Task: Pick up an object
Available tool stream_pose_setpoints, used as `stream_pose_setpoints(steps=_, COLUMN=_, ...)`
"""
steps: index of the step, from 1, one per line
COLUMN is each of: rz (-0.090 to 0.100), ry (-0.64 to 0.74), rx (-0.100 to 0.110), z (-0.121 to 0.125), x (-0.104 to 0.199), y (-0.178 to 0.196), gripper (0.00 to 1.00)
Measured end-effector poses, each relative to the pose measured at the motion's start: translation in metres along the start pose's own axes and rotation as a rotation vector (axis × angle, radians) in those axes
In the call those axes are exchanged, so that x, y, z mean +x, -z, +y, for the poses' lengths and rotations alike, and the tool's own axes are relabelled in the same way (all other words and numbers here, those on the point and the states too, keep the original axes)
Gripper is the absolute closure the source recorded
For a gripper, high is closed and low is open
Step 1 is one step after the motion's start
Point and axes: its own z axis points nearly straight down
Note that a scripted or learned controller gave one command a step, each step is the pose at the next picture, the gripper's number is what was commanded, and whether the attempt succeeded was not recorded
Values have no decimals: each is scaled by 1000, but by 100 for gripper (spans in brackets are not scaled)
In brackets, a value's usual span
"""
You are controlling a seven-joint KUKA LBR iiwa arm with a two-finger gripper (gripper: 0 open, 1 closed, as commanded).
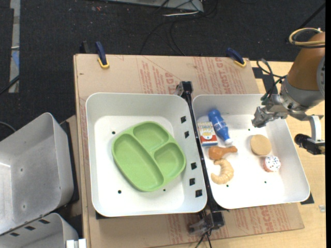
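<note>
One tan disc (260, 144) lies just below gripper (260, 119).

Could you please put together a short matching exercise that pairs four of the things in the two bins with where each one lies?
Things:
1. green plastic divided plate
2. blue plastic bottle
3. round tan bread roll
4. small white die with red spots

Places:
A. nearest the right bin's right wall, toward the front
B. alone in the left bin
C. just below the gripper, in the right bin
D. near the divider between the bins, at the back of the cluster of toys

Pairs: 1-B, 2-D, 3-C, 4-A
</note>
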Motion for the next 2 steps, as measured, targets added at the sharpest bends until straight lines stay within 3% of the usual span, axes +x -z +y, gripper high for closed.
stream_pose_setpoints(steps=2, rz=-1, ry=2, rx=-2, z=-4, x=7, y=115, gripper=100)
